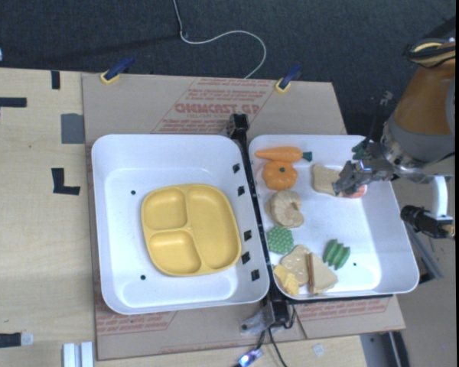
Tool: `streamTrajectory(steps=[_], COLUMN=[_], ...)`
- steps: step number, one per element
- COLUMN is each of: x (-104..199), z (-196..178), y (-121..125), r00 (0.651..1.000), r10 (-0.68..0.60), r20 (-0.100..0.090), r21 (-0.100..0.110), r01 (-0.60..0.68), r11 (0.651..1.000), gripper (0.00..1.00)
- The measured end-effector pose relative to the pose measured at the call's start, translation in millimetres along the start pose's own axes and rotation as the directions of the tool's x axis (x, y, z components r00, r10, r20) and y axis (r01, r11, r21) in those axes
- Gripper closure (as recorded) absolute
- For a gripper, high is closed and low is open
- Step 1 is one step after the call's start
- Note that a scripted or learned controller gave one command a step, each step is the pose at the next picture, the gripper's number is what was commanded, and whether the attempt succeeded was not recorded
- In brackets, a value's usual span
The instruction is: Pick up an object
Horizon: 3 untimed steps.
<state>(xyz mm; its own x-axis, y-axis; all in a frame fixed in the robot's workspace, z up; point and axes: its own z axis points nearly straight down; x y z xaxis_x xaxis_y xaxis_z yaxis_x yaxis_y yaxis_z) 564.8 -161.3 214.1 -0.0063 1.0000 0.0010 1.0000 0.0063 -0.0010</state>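
The right bin holds play food: a carrot, an orange pumpkin-like piece, a beige round piece, a green round piece, a sandwich-like piece, a green pod and a pale beige piece. My gripper hangs low over the bin's upper right part, right beside the pale beige piece. A small red-and-white item lies just under it. Nothing visibly sits between its fingers.
The left bin holds a yellow divided plate. A black divider with clips runs between the bins. The arm's orange and grey body stands over the right bin's far right corner. A white cable lies behind the bins.
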Motion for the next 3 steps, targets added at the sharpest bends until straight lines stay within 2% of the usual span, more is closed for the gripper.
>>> streamTrajectory(steps=[2, 3], x=[105, 120], z=[-19, -16], y=[55, 67], r00=[1.0, 1.0], r10=[0.0, 0.004], r20=[0.0, 0.001], r21=[-0.001, 0.0], r01=[0.0, -0.004], r11=[1.0, 1.0], gripper=[1.0, 1.0])
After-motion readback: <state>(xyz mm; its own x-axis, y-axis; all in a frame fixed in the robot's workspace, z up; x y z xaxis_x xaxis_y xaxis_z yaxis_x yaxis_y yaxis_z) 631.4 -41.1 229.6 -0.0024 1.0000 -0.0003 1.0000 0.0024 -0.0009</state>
